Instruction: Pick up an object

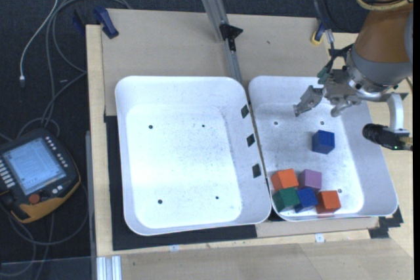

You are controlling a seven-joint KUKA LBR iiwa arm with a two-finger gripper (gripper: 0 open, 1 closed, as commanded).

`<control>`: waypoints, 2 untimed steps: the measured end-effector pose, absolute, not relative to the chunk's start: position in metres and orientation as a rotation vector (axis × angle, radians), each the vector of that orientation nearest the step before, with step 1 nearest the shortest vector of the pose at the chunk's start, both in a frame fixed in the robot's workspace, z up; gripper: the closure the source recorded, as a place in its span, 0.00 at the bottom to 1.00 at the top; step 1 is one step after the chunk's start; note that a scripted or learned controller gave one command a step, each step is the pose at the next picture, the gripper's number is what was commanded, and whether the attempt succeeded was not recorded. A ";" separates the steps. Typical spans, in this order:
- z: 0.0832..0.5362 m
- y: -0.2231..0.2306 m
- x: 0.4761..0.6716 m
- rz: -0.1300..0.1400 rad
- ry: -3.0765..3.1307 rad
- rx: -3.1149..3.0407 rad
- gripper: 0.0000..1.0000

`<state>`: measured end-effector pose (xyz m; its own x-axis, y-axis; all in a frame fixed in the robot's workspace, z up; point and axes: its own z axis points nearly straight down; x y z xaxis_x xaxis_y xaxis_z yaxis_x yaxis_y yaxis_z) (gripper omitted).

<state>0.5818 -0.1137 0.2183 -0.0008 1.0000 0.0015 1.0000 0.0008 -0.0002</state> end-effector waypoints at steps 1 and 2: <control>0.269 -0.180 0.566 -0.002 -2.221 -2.234 0.00; 0.120 -0.160 0.571 0.000 -2.226 -2.225 0.00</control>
<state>0.5712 -0.1599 0.1202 -0.0004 1.0000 -0.0045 1.0000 0.0004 0.0045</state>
